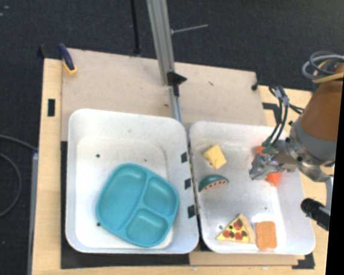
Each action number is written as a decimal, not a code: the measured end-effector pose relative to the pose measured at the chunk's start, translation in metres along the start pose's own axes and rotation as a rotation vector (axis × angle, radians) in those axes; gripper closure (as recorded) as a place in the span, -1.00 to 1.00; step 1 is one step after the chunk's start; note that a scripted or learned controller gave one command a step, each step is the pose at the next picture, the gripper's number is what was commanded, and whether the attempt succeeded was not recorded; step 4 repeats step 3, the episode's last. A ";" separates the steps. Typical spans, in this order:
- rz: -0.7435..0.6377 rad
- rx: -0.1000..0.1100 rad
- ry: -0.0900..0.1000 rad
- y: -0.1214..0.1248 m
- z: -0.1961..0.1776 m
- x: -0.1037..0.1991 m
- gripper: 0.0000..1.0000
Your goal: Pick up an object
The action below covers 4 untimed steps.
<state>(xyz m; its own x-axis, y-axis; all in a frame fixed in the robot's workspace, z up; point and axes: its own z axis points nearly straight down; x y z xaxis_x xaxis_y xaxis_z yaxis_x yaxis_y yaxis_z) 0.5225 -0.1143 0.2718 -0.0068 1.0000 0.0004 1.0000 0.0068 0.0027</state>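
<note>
Hanging low over the right bin (283, 238), the pincer (262, 169) sits near that bin's upper right part, at the end of the grey arm (318, 127) with its orange band, which comes in from the right. Whether it is wide or narrow I cannot tell, as the wrist covers it from above. A small orange-red thing (273, 178) shows just beside it, touching or nearly so; I cannot tell if it is gripped. In the same bin lie a yellow block (215, 156) toward the upper left, a dark green half-round piece with a red edge (213, 182) just below it, a pizza slice toy (236, 230) near the front, and an orange slab (266, 235) just beside the slice on its right. The left bin (88, 132) bears a teal divided plate (138, 204), lying flat toward the front. Both bins rest side by side on the table (117, 80)
</note>
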 end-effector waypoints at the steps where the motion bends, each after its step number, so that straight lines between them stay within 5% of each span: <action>1: -0.001 0.002 0.000 -0.003 0.006 0.062 1.00; 3: 0.000 0.004 0.000 -0.010 0.025 0.164 1.00; 4: 0.000 0.004 0.000 -0.010 0.025 0.164 1.00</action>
